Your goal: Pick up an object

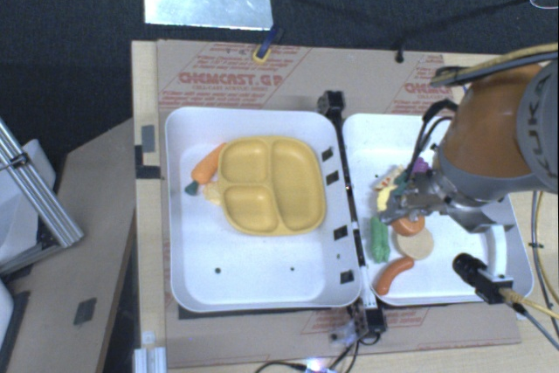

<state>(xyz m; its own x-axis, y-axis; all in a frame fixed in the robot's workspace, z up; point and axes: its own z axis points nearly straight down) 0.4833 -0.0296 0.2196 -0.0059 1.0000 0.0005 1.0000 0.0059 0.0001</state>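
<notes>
My gripper (403,207) hangs low over the middle of the right bin (371,135), among small toy foods. Just below it lie an orange-red round piece (409,227) and a pale disc (417,246). A green pod (379,238) lies to its lower left, and an orange sausage (393,275) sits near the bin's front. A yellow piece (385,198) and a purple bit (421,163) lie close by the wrist. The arm's body hides the fingertips.
The left bin (188,266) holds a yellow divided plate (266,184) with a carrot (207,164) and a pale yellow piece (212,193) at its left rim. A black divider (346,196) runs between the bins. The arm covers the right bin's right half.
</notes>
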